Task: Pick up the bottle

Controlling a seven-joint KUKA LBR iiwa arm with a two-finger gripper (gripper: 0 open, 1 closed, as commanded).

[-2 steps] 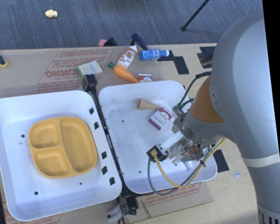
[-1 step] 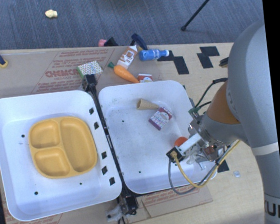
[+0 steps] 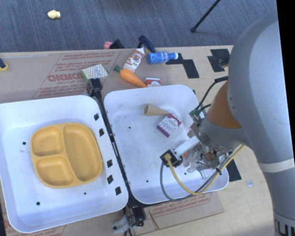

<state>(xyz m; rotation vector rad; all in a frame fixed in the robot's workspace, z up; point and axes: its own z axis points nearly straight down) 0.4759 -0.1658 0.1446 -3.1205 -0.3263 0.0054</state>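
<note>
Bottle (image 3: 162, 57): on the cardboard (image 3: 53, 78), well beyond the gripper (image 3: 197, 162), outside both bins.
Gripper: low in the right bin (image 3: 134, 142); finger state can't be told.

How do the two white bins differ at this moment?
The left bin holds a yellow divided plate; the right bin holds a cone and a small carton. The gripper hangs over the right bin's near right corner; the left bin has no arm over it. Both are shallow, white and rounded at the corners, side by side on cardboard.
</note>
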